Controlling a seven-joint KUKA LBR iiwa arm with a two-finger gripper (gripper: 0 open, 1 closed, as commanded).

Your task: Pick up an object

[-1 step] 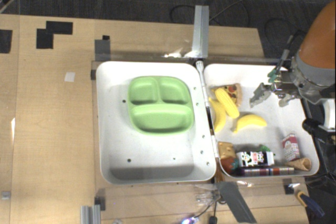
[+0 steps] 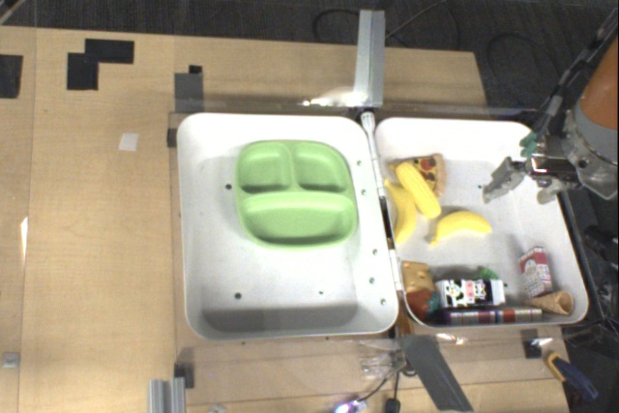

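My gripper [image 2: 525, 186] hangs over the right side of the right bin [image 2: 484, 135], open, with nothing between its fingers. To its left and slightly below lies a yellow banana [image 2: 459, 225]. Further left are a corn cob [image 2: 418, 189], a pizza slice [image 2: 430, 166] and a second yellow banana-like piece [image 2: 404, 220] against the bin's left wall. Below the gripper a small red can [image 2: 535, 271] rests near the right wall.
Along the right bin's front edge lie a black carton [image 2: 471, 290], a dark pen [image 2: 488, 314], a brown item [image 2: 418, 279] and a cone [image 2: 553, 303]. The left bin [image 2: 208, 208] holds a green divided plate [image 2: 293, 191]. A metal post [image 2: 370, 58] stands behind the bins.
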